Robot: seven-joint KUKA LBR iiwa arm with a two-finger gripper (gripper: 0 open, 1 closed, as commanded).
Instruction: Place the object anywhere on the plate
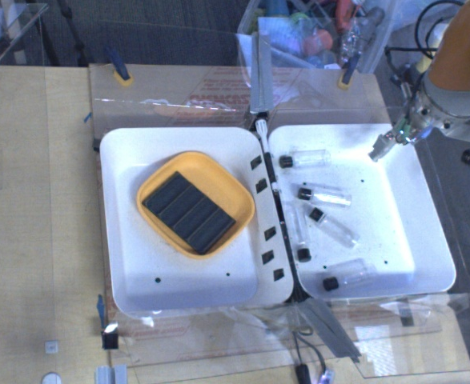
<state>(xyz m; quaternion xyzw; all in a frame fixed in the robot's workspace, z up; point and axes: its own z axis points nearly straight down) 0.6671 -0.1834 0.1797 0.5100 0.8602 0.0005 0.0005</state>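
I see the fingers point(381, 147) hanging over the far right corner of the right bin point(427, 238), tips pointing down and to the left; they look drawn close together with nothing between them, though at this size I cannot tell for certain. Behind them the grey wrist leads up to the orange band point(459, 50) at the right edge of my view.

Below and to the left of the fingers, five clear vials with black caps lie on the floor of the right bin. One vial point(304, 158) lies at the far left, nearest the fingers but well apart from them. A second vial point(324, 196) and a third vial point(331, 224) lie near the middle, close to each other. A fourth vial point(300, 237) lies along the left wall, and a fifth vial point(345, 274) rests near the front edge.

In the left bin point(122, 278) sits the yellow plate point(158, 178), turned like a diamond, with a dark ribbed pad point(190, 210) on it. Both bins rest on the table point(34, 214). A clear tub of coloured things point(319, 14) stands beyond the bins
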